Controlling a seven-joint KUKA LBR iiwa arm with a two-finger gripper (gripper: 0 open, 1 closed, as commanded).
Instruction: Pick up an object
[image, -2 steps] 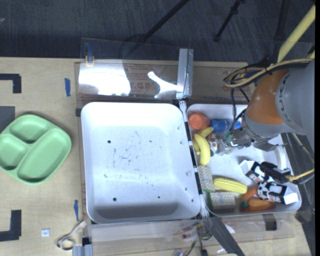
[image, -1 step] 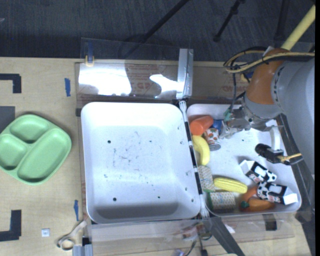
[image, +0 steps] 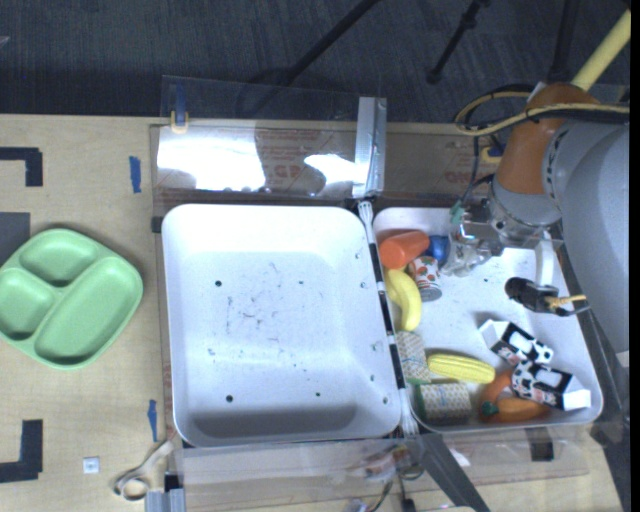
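My gripper (image: 468, 247) hangs low over the back of the right bin (image: 470, 315), under the grey arm with its orange band. Just left of it lie a small blue piece (image: 437, 247) and an orange object (image: 402, 246). A small printed can (image: 428, 279) sits below those, close to the gripper. A yellow banana (image: 404, 298) lies along the bin's left wall. At the front of the bin are a second yellow fruit (image: 460, 367), a mesh-covered cylinder (image: 444, 400), an orange carrot (image: 512, 408) and a black-and-white toy (image: 528, 350). I see nothing held in the gripper.
The left bin (image: 270, 320) stands beside the right one, with a thin divider wall between them. A green divided plate (image: 65, 295) rests on the bench at far left. A clear panel and metal bracket (image: 370, 150) stand behind the bins.
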